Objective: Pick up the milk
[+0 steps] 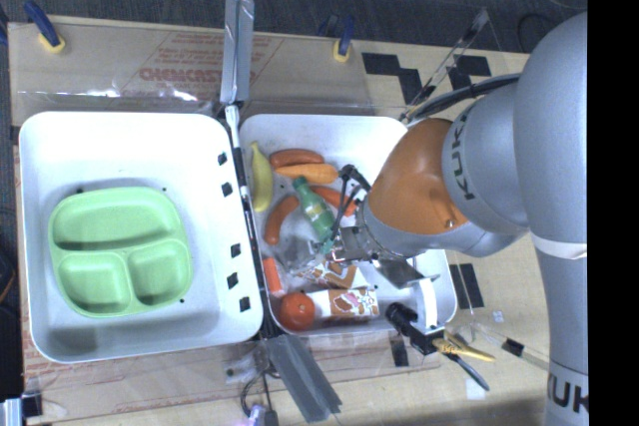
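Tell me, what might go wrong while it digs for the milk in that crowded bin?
Crowding is the main risk. The milk carton lies flat at the near edge of the right bin, pressed against the tomato and a small brown carton, so the gripper may well snag a neighbour instead. The green bottle leaning beside the gripper could be knocked over. The carton could also slip, lying flat as it does.

We can't see the gripper's fingers: the arm hides them and much of the right bin. Arm is cut off at the right and bottom edges. Milk label is too small to read. Clear item mid-bin is blurred.
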{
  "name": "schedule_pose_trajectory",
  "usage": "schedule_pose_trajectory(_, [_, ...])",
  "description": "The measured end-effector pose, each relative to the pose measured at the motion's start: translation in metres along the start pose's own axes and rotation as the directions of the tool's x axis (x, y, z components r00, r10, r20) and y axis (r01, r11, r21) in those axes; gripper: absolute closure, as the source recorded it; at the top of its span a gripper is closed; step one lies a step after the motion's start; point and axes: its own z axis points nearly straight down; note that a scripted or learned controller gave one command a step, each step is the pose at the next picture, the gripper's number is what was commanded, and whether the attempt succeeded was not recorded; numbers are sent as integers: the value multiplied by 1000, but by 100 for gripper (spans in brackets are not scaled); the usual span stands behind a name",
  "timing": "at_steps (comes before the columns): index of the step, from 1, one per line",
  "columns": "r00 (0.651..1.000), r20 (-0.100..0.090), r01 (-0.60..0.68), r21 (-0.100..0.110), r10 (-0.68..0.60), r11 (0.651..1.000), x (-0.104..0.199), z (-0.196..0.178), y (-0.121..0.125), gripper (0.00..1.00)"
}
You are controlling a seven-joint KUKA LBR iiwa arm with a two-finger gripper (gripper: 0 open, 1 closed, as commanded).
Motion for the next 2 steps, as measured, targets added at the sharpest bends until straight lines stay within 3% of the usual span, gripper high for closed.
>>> schedule_pose_trajectory(1, [1000,2,9,-6,-9,1000,1,-11,3,100])
schedule_pose_trajectory(2, [981,1,-196,4,196,981,43,-99,-5,100])
